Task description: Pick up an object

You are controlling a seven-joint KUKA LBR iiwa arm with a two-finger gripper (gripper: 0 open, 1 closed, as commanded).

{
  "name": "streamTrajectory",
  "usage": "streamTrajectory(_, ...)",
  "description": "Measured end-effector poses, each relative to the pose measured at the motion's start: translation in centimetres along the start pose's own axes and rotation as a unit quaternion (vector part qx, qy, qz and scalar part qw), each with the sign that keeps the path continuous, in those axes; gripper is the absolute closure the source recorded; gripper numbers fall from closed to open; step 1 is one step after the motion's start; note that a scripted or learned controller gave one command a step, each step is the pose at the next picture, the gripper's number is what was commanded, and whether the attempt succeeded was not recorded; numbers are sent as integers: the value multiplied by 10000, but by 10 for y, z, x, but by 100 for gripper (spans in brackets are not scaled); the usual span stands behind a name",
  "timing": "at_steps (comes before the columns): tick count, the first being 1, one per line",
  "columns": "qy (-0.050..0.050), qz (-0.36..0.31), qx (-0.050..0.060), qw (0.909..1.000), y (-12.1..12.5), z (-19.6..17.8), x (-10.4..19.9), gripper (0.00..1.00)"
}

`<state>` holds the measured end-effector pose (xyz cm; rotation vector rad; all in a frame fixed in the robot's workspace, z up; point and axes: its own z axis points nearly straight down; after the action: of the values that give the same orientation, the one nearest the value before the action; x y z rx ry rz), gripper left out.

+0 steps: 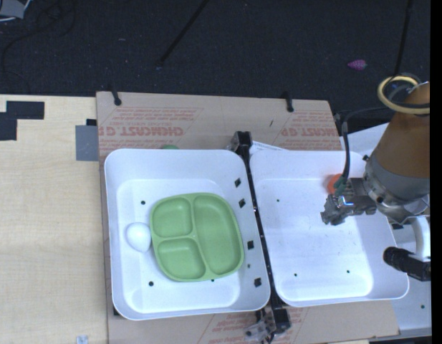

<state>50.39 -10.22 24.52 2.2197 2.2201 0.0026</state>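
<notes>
tray point(196, 236), green, lay in the left bin point(120, 192), long axis slanting left-right; gripper point(338, 208) grip state unclear.

You have the gripper point(338, 210) low over the right bin point(314, 278), near its right wall, with a small orange object point(333, 182) just behind it. In the left bin point(127, 170), a green three-compartment plate point(197, 236) lies flat, and a white egg-shaped ball point(138, 236) touches its left edge.
</notes>
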Motion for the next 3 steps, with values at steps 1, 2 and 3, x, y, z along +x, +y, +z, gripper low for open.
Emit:
streamTrajectory(1,15,-22,27,10000,10,3,53,100)
streamTrajectory(2,9,-12,38,10000,0,12,100,100)
streamTrajectory(3,10,-19,48,10000,-1,25,154,100)
